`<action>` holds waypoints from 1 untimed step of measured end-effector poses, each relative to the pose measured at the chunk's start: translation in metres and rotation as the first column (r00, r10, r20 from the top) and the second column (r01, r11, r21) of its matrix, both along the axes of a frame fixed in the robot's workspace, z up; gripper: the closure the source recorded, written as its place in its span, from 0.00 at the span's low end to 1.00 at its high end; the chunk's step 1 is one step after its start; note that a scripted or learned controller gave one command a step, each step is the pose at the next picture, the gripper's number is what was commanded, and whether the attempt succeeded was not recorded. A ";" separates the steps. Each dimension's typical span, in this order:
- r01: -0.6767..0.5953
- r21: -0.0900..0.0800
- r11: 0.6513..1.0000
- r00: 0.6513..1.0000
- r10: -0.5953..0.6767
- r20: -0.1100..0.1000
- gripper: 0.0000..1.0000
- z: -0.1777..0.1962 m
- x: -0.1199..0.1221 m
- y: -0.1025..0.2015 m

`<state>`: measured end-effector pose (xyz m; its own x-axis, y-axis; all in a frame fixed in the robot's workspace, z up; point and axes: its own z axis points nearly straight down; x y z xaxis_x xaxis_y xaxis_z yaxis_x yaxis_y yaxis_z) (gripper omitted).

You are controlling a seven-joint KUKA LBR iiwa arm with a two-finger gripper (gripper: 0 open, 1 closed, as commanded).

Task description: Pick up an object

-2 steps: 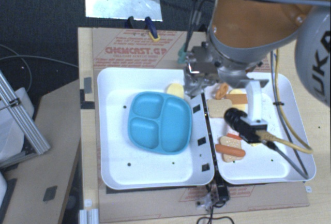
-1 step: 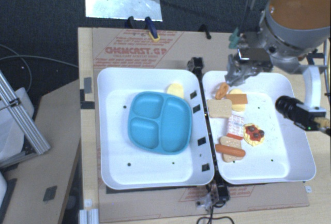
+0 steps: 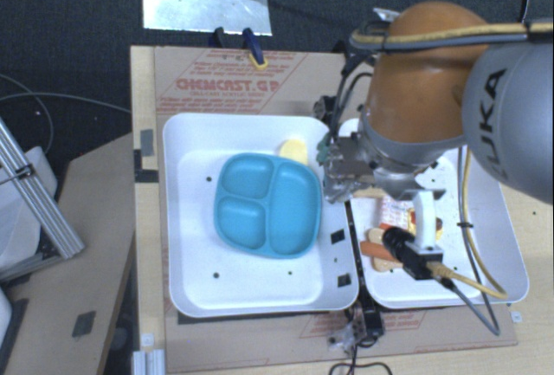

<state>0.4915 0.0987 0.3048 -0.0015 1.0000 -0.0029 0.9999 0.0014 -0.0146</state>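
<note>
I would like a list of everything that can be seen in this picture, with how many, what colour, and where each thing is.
bins: 2, white, side by side on the bench
divided plate: 1, blue, middle of the left bin
small yellow thing: 1, yellow, left bin, behind the plate
mixed small items: several, orange, red, white, black, in the right bin under the arm; count unclear
cardboard sheet: 1, brown with red print, under the bins
arm: 1, grey and orange, over the right bin

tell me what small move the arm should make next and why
Probably ease straight down a little. The arm hangs over the right bin, where several small items lie bunched under the wrist, while the blue divided plate and a yellow item sit in the left bin.
</note>
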 end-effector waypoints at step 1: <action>0.000 0.006 1.000 0.999 0.000 0.037 1.00 0.197 -0.004 -0.036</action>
